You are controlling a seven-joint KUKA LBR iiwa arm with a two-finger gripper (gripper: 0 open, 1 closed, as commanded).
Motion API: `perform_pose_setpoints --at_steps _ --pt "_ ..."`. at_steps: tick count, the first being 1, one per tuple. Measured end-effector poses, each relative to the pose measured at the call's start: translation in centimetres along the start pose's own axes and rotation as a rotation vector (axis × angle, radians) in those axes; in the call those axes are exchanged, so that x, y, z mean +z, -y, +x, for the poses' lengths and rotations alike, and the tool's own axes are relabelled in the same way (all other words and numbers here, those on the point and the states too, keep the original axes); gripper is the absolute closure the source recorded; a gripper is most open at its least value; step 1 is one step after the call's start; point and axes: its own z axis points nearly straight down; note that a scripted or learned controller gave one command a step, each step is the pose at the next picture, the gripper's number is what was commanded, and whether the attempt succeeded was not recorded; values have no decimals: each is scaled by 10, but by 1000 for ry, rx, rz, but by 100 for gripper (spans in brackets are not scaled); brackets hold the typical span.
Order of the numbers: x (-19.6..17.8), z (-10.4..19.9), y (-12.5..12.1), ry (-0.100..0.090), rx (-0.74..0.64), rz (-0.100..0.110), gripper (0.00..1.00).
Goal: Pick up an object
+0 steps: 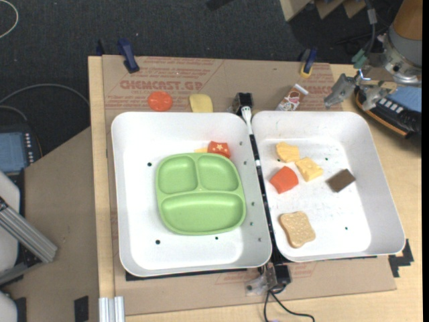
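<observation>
The right bin [375, 173] holds a slice of toast [297, 229], a red-orange piece [284, 179], two yellow pieces [288, 151] [309, 169] and a brown block [340, 180]. In the left bin [127, 180] lies a green divided plate [200, 193], with a red cube [218, 148] at its far edge. My gripper [342, 90] hangs beyond the right bin's far right corner, outside the bin and well away from the objects. I see nothing in it.
On the cardboard behind the bins lie an orange disc [160, 101], a pale yellow piece [200, 103], a black item [242, 101] and a small packet [291, 99]. Blue clamps [127, 56] [308, 62] hold the board's far edge. A device [392, 106] sits at the right.
</observation>
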Motion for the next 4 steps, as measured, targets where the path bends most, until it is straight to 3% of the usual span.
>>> perform_pose_setpoints --at_steps 1,2,3,4 --pt "100 7 40 -3 1 12 0" --pt "194 -68 68 -10 5 -2 0" --pt "182 -66 67 -2 -2 -3 100" --pt "183 -65 67 -4 -3 -1 0"
